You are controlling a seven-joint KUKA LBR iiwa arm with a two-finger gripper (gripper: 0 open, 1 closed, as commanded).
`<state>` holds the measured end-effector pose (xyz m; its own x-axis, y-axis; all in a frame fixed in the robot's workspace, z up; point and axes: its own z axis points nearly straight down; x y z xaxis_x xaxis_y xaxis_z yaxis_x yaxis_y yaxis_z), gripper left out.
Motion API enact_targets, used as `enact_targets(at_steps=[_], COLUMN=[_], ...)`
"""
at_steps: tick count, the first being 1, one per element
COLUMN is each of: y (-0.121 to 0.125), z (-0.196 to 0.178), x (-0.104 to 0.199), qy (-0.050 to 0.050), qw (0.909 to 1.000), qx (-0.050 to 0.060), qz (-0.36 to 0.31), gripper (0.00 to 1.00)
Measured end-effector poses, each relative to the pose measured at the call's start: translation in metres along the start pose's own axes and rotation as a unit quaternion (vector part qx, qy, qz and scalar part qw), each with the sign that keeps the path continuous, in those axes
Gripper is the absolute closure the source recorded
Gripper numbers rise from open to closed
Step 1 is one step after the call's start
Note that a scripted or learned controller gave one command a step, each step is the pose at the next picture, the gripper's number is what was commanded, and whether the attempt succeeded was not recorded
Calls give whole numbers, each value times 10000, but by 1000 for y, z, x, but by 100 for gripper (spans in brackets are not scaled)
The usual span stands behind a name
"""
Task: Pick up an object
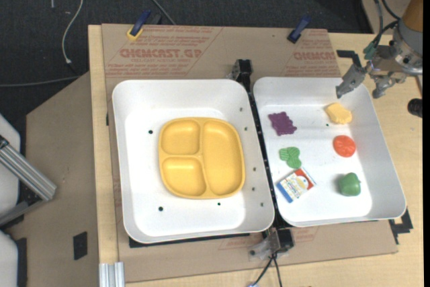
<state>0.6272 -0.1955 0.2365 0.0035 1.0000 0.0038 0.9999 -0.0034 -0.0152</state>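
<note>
Gripper (367,82) hangs spread, holding nothing, above the right bin's (383,201) far rim, near a lumpy yellow piece (339,113); glossy yellow divided plate (201,157) in left bin (134,111).

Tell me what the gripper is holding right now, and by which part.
Nothing. The gripper hangs open over the right bin's far edge, with nothing between its fingers; the yellow toy lies just below it.

Both bins (127,144) are white. The divided plate (201,158) is yellow. Items: purple grape cluster (283,122), pale yellow block (339,113), red-orange tomato (344,146), green leaf piece (291,156), green pepper (349,184), and a blue, white and red carton (295,185). The worktop (101,238) is tan with red lettering.
</note>
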Motion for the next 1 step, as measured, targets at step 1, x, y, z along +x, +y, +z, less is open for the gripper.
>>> enact_targets(at_steps=[1], y=[3], z=[-9], x=[1], qy=[-16], qw=[10000], qx=[-73], qz=[-21], gripper=[0])
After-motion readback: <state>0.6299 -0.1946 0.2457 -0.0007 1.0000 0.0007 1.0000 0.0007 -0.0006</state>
